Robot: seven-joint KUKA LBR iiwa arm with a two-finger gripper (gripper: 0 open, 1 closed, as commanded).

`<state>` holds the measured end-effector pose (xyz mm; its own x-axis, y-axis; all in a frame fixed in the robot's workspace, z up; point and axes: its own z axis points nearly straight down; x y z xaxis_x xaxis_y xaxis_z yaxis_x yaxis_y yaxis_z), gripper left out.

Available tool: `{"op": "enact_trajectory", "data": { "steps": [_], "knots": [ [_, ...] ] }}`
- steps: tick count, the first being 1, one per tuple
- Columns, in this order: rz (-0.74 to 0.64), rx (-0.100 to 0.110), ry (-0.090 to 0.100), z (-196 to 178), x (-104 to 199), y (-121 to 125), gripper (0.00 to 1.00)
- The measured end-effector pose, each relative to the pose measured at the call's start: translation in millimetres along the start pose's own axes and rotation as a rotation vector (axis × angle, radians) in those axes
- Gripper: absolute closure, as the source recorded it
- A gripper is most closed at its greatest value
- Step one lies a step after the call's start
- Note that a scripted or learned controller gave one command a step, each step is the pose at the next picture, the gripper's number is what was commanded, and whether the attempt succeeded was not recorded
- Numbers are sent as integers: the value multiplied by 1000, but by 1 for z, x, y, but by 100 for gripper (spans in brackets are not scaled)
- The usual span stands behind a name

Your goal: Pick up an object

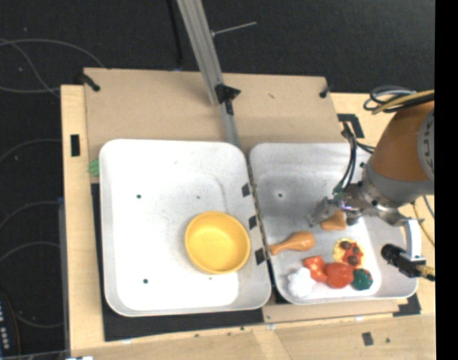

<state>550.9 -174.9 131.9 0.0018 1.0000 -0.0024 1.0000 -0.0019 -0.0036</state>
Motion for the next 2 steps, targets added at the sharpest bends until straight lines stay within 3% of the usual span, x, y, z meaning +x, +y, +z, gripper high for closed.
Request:
{"op": "enact_trajectory", "data": {
  "steps": [1, 2],
  "knots": [
    [1, -7, -3, 30, -3, 1, 0],
    [6, -13, -2, 17, -3, 3, 100]
  ]
}}
